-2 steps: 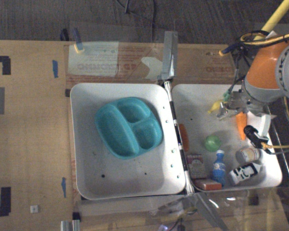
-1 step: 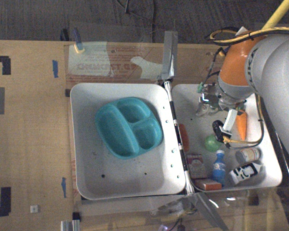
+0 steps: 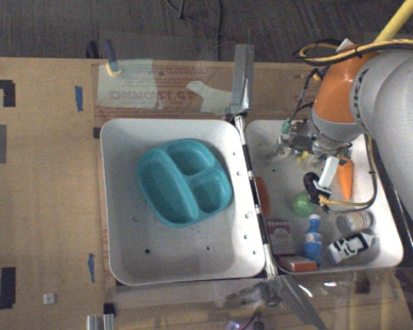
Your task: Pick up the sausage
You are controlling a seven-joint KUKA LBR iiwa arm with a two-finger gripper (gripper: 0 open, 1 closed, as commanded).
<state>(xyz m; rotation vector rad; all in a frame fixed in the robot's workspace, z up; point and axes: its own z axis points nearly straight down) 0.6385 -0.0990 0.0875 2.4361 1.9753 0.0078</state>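
Observation:
The sausage is a reddish-orange stick lying along the left wall of the right bin, next to the divider. My gripper hangs below the orange wrist band in the upper part of that bin, up and to the right of the sausage and apart from it. Nothing is seen held.
Also in the right bin are a green ball, a blue bottle, a carrot, a small can, a dark red box and a black-and-white item. The left bin holds a teal divided plate.

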